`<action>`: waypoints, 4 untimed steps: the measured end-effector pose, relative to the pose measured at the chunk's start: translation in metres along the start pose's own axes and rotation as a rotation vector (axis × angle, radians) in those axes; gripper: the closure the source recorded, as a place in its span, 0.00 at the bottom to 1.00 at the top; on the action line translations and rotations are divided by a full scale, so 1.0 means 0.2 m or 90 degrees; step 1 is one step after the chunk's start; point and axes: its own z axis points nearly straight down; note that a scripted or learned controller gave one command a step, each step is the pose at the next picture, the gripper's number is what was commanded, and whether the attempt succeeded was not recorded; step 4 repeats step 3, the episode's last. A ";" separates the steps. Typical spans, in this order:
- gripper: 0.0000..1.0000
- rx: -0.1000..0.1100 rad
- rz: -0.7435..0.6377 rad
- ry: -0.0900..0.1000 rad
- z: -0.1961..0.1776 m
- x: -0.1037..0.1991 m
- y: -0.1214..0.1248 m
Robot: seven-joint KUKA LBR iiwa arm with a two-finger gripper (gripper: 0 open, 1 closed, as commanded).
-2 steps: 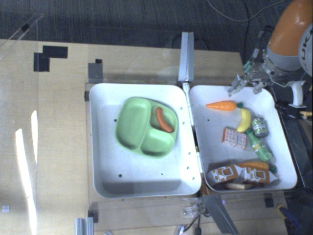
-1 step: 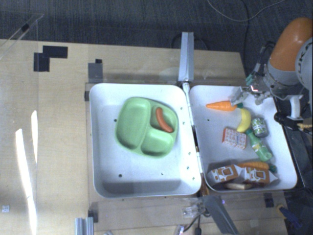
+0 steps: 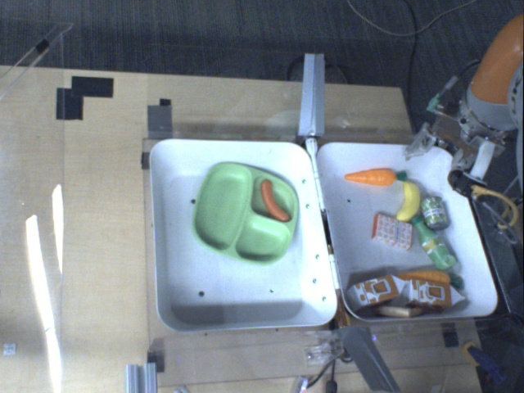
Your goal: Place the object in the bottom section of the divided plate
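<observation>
A light green divided plate (image 3: pixel 243 211) lies in the left white bin (image 3: pixel 180 293). An orange-red sausage (image 3: pixel 275 200) rests in the plate's upper right section. The large left section and the bottom right section hold nothing. My gripper (image 3: pixel 452 147) hangs over the back right corner of the right bin (image 3: pixel 479 289), under the orange band of the arm (image 3: pixel 501 62). It is well to the right of the plate and just right of a toy carrot (image 3: pixel 370 178).
The right bin holds the carrot, a yellow banana (image 3: pixel 408 201), a small green can (image 3: pixel 434 212), a green bottle (image 3: pixel 435 248), a patterned packet (image 3: pixel 393 230) and brown-and-white cartons (image 3: pixel 407 290). A metal divider rail (image 3: pixel 311 105) runs between the bins at the back.
</observation>
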 end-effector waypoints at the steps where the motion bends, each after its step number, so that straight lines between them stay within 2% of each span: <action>1: 0.00 0.000 -0.148 0.000 0.14 0.05 -0.13; 2: 0.00 -0.002 -0.300 0.000 -0.27 0.01 0.00; 3: 1.00 -0.006 -0.301 0.000 -0.33 0.02 0.01; 4: 1.00 -0.006 -0.301 0.000 -0.33 0.02 0.01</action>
